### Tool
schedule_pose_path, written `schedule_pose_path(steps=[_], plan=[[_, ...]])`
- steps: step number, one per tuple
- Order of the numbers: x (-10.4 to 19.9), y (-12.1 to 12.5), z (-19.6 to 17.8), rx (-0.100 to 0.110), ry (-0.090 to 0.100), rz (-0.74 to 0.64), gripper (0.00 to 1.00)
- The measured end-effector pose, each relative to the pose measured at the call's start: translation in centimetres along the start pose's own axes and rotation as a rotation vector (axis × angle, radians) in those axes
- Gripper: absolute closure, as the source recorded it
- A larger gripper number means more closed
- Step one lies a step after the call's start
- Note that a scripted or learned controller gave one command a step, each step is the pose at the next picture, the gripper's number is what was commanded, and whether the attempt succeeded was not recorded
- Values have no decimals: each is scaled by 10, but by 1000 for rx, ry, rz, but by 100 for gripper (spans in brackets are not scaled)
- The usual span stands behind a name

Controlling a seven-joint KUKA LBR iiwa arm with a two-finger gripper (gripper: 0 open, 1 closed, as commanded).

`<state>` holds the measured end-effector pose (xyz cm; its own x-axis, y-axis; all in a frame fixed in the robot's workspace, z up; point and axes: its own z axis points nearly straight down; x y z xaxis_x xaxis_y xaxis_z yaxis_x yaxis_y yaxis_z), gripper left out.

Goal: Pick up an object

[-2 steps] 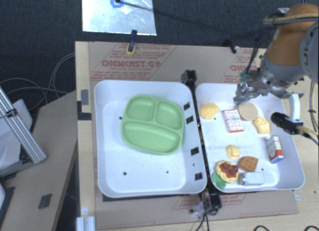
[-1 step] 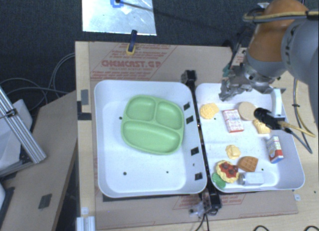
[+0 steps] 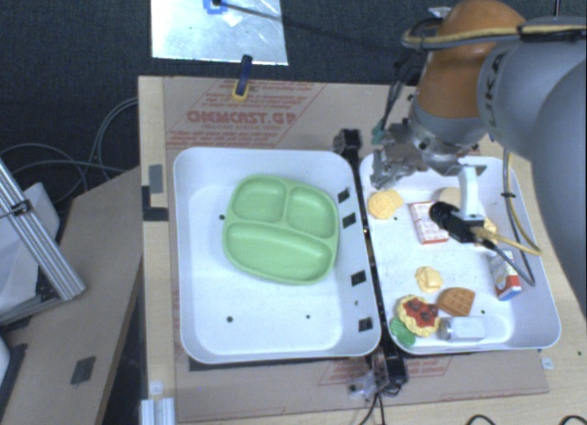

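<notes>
1. Over the far corner of the view's right bin (image 3: 530, 315), nearest the divide between the two, you are looking at the gripper (image 3: 389, 172) hovering just above a yellow disc (image 3: 385, 203). You cannot tell from this slant whether it is clenched or released.
2. The yellow disc is lying flat on the bin floor, a little wider across the view than deep, so it is pointing no clear way.
3. Just right of it, a red-and-white box (image 3: 426, 223) is lying with its long axis running from the far side toward the near side, slightly tilted.
4. Near the right wall, a small tube (image 3: 505, 282) is lying with its long axis running the same far-to-near way, its red end nearest you.
5. You are counting at least seven things in this bin. Besides those three, there are a small yellow piece (image 3: 428, 278), a brown waffle (image 3: 456, 301), a red-and-green toy pizza (image 3: 416, 316) and a pale block (image 3: 467, 328). The last three are crowding together at the near edge.
6. Two white bins are sitting side by side. The left bin (image 3: 204, 308) is holding one green plate (image 3: 280, 229) with three compartments, lying flat near its middle.
</notes>
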<state>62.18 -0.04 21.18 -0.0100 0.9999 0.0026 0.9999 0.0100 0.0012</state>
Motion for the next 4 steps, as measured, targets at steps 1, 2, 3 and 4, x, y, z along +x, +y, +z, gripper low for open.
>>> schedule_pose_path(steps=[1, 2, 3, 4], plan=[[47, 5, -1, -1, 0, 0, 100], [76, 13, -20, -3, -1, 2, 100], [78, 8, -9, 1, -3, 4, 100], [67, 1, -4, 1, -3, 10, 100]])
